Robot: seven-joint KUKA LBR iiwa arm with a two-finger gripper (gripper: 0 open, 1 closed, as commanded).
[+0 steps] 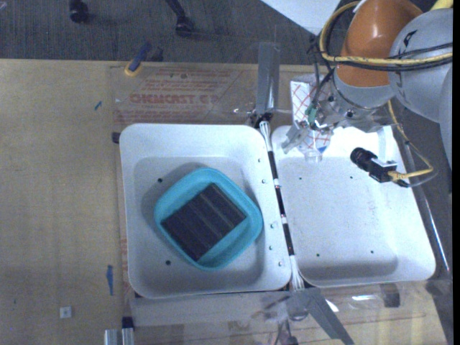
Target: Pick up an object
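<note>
A blue square dish (248,225) lies tilted in the left bin (140,157), with a dark ribbed block (201,221) resting inside it. My gripper (309,135) hangs over the far edge of the right bin (359,264), well to the right of the dish and apart from it. Wires and a white piece with red marks crowd the gripper's tip. I cannot make out anything held there.
A metal divider rail (277,192) runs between the two bins. A black cylinder on a yellow cable (370,162) sticks out from the arm over the right bin. The arm's orange band (377,24) looms at the upper right. Wooden bench top (57,192) spreads to the left.
</note>
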